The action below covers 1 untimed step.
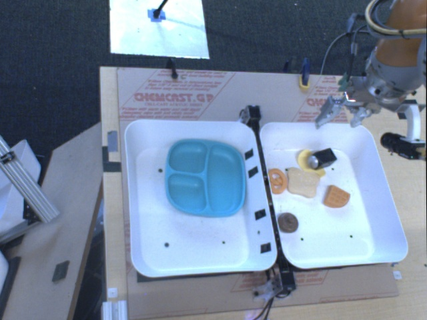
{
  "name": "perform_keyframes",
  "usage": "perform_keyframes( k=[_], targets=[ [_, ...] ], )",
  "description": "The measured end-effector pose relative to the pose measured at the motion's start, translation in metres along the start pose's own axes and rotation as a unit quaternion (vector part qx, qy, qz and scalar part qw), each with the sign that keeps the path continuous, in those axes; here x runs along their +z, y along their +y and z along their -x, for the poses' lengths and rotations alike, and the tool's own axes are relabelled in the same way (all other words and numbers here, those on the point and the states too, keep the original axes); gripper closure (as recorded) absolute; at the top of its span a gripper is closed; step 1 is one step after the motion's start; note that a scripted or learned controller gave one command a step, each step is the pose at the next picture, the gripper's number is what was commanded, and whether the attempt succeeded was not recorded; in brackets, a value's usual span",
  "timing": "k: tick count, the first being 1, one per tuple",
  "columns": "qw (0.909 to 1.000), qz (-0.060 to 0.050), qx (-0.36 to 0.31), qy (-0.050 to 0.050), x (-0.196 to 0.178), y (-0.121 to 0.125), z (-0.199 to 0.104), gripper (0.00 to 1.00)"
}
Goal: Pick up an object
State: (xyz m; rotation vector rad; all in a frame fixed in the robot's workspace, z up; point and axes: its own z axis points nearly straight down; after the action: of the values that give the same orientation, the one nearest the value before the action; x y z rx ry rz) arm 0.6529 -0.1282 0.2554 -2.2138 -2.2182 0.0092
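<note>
The right bin (pixel 380 199) holds several small items: a black block (pixel 324 157) lying on a yellow piece (pixel 307 160), a pretzel (pixel 277 180), a pale bread slice (pixel 303 183), an orange waffle piece (pixel 336 197) and a brown round cookie (pixel 288 222). My gripper (pixel 343 113) hangs above the bin's far rim, at the upper right, well apart from the items. Its two grey fingers (pixel 325 115) are spread open with nothing between them.
The left bin (pixel 143 179) holds a blue divided plate (pixel 204 177). A black hinge strip (pixel 261 185) runs between the two bins. A white sheet (pixel 157 19) lies on the dark floor beyond the bench. A metal rail (pixel 27 185) stands at the far left.
</note>
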Motion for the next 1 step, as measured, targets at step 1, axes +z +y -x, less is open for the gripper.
perform_keyframes(
  k=[1],
  targets=[
    [1.0000, 0.006, -0.001, -0.001, -0.0075, 0.0020, -0.0004, 0.00]
  ],
)
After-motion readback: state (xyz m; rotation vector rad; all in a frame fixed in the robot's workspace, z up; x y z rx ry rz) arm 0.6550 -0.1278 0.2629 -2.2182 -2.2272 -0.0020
